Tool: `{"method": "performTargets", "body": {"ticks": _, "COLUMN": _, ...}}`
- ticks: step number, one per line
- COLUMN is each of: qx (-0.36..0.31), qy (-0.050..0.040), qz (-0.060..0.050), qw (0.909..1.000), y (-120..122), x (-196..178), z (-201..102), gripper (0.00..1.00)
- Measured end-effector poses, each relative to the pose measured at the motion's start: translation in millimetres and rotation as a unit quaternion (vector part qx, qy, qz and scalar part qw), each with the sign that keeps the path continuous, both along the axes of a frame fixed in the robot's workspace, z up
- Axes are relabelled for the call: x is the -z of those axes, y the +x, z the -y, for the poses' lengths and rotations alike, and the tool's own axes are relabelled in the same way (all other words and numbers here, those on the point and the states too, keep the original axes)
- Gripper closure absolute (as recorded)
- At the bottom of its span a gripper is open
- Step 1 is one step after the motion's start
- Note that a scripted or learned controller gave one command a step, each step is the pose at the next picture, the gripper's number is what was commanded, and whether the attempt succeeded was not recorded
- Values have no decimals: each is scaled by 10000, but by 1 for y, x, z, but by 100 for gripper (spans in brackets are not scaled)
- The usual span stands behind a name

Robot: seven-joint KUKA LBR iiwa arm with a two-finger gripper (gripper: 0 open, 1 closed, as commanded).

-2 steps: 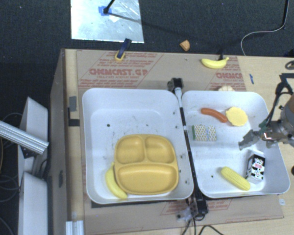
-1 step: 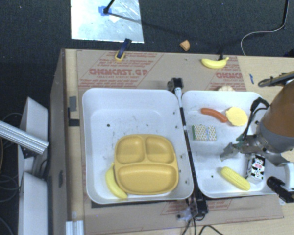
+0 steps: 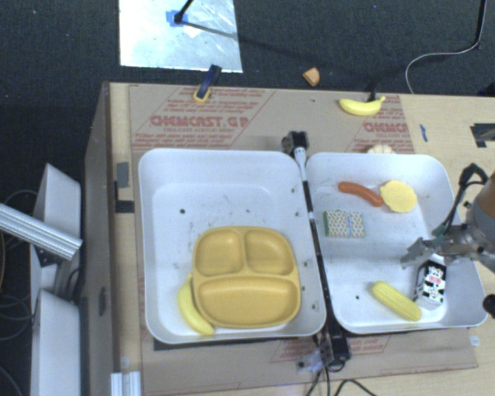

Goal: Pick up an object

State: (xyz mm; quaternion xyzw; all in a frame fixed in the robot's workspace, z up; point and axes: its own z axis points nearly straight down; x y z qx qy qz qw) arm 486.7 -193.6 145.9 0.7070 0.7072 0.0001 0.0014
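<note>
The worktop (image 3: 256,110) is a sheet of brown cardboard printed with red lettering, and two shallow white plastic bins with rounded corners sit on it side by side. In the left bin (image 3: 161,180), toward its front edge, lies a smooth mustard-yellow divided plate (image 3: 246,275) with two small compartments at the back and one long one at the front; a yellow plastic banana (image 3: 192,310) curves along the plate's left front corner, touching it. In the right bin (image 3: 429,167), near its left wall, lies a small flat rectangular pad with a speckled green pattern (image 3: 344,223). Toward the back edge an orange-red sausage shape (image 3: 360,192), glossy and slim, rests with its right end against a flat yellow disc (image 3: 398,196). Near the front edge lies a stubby yellow piece like a corn cob (image 3: 396,301), tilted. Just right of it, by the bin's front right corner, stands a small boxy carton (image 3: 431,284) in white with black patches. The gripper (image 3: 433,252) hangs right above that carton, its dark metal fingers spread open with one reaching left, and nothing sits between them. The grey arm comes in over the bin's right wall. Behind the bins, on the bare cardboard near the worktop's back edge, lie another yellow banana (image 3: 360,105) and a small blue and yellow clip (image 3: 206,83).
</note>
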Motion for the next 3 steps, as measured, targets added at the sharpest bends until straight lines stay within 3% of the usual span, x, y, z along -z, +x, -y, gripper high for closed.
{"method": "performTargets", "body": {"ticks": 1, "qx": -14, "qy": 14, "qz": -13, "qw": 10000, "y": 0, "x": 57, "z": -55, "gripper": 0}}
{"method": "performTargets", "body": {"ticks": 2, "qx": -22, "qy": 2, "qz": 5, "qw": 10000, "y": 127, "x": 61, "z": -18, "gripper": 0}}
{"method": "performTargets", "body": {"ticks": 3, "qx": -26, "qy": 24, "qz": -96, "qw": 9999, "y": 178, "x": 64, "z": -38, "gripper": 0}}
